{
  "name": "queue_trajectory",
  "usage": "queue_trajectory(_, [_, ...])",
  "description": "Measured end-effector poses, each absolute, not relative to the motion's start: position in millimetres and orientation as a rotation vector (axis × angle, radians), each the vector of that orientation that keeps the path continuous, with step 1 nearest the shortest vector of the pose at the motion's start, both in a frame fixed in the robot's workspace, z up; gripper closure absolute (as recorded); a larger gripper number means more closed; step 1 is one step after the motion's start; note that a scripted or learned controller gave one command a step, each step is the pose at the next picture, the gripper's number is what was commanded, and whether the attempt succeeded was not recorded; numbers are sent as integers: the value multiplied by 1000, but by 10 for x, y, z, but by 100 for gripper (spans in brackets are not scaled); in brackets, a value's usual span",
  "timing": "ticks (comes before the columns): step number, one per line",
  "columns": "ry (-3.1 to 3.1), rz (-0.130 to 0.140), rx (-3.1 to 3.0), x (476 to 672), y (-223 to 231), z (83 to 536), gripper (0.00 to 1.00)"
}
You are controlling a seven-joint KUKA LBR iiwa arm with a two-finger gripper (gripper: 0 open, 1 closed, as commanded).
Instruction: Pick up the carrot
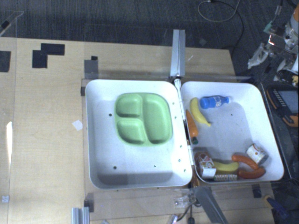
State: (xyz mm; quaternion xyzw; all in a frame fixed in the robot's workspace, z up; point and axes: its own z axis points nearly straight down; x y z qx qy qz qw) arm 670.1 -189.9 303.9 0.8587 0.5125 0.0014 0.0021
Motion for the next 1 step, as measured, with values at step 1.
queue_trajectory(1, [1195, 4, 2903, 6699, -1917, 2681, 0])
